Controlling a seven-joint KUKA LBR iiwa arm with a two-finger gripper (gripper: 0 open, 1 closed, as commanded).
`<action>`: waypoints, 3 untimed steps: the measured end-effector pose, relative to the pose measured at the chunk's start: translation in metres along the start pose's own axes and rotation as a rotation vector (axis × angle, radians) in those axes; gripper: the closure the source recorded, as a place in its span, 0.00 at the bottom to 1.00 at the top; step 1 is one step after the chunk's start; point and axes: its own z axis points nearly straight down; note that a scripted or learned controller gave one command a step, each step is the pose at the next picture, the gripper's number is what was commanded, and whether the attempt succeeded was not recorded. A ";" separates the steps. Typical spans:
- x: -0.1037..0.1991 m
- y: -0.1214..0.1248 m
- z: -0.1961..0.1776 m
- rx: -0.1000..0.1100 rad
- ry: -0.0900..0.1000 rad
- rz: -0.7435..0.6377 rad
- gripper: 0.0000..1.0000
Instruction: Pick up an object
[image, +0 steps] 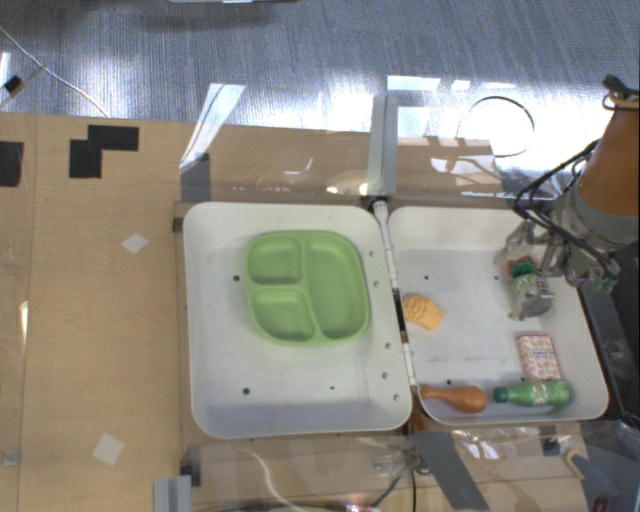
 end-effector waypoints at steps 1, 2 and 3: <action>-0.031 -0.035 0.098 0.003 -0.008 0.084 0.00; -0.075 0.022 0.099 -0.001 0.000 0.341 0.00; -0.079 0.022 0.084 0.000 -0.014 0.333 1.00</action>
